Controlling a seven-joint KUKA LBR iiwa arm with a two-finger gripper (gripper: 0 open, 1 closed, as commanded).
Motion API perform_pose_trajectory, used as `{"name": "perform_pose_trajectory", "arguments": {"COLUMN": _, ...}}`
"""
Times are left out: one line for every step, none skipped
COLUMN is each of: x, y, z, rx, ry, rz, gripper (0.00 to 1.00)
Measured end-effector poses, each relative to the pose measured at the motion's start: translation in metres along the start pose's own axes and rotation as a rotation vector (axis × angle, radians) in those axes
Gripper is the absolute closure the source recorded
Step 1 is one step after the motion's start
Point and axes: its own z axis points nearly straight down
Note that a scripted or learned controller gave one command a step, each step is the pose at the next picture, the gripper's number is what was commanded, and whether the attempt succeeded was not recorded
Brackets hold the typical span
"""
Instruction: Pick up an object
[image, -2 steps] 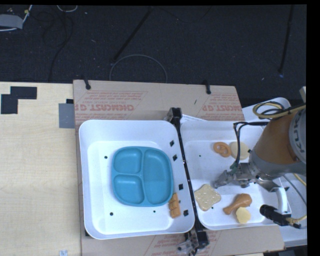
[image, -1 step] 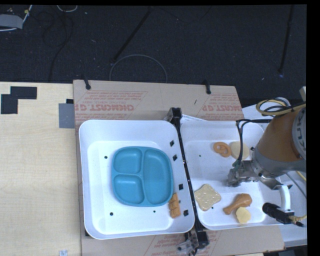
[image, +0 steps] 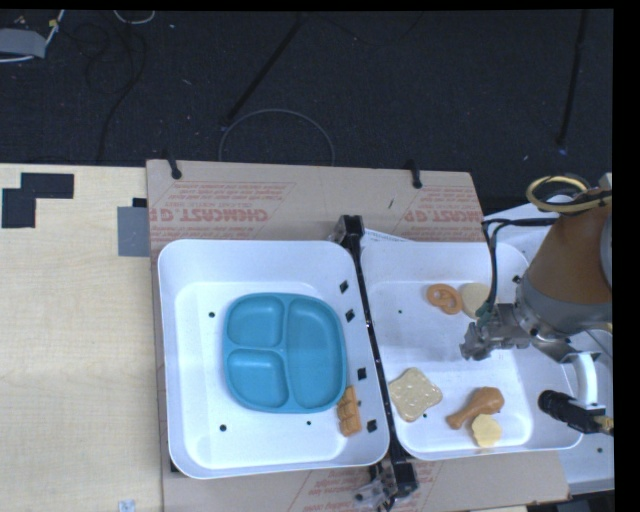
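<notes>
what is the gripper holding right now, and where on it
It cannot be told. The gripper is down in the right bin, near the pretzel-shaped piece and a pale round piece, but nothing shows between its fingers.

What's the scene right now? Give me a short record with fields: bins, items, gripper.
left bin: blue plastic divided plate; small orange toy food piece at its lower right corner
right bin: orange pretzel-shaped piece, pale round piece, tan bread slice, brown drumstick, yellow round piece
gripper: low over the right bin, between pretzel and drumstick; grasp cannot be judged
</notes>
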Motion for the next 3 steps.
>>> {"name": "perform_pose_trajectory", "arguments": {"x": -0.004, "y": -0.009, "z": -0.050, "rx": -0.001, "ry": -0.001, "rz": 0.003, "gripper": 1.00}}
{"name": "perform_pose_trajectory", "arguments": {"x": -0.008, "y": -0.013, "z": -0.112, "rx": -0.003, "ry": -0.002, "rz": 0.000, "gripper": 1.00}}
{"name": "perform_pose_trajectory", "arguments": {"x": 0.053, "y": -0.011, "z": -0.112, "rx": 0.004, "ry": 0.003, "rz": -0.005, "gripper": 1.00}}
